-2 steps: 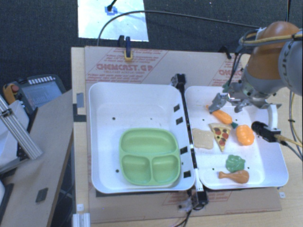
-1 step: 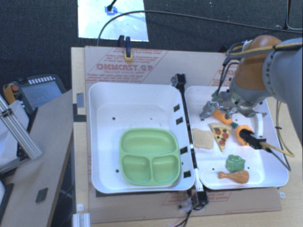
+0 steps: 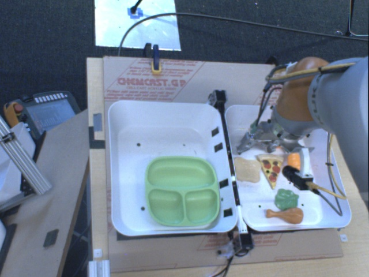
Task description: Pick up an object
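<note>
My gripper [image 3: 259,144] hangs low over the far left part of the right bin [image 3: 331,212], under the grey arm with its orange band [image 3: 295,97]. Just in front of it lie a toy pizza slice [image 3: 270,168] and a pale beige bread piece [image 3: 247,169]. An orange piece [image 3: 293,160] lies beside the pizza slice, to its right. Nearer the front of the bin sit a green leafy toy [image 3: 286,199] and a brown chicken drumstick [image 3: 285,214]. Nothing is visibly held.
The left bin [image 3: 132,126] bears a light green divided plate [image 3: 183,190] in its front half. A black divider rail [image 3: 223,149] runs between the two bins. A teach pendant [image 3: 51,113] and an aluminium bar [image 3: 23,160] lie off the bench to the left.
</note>
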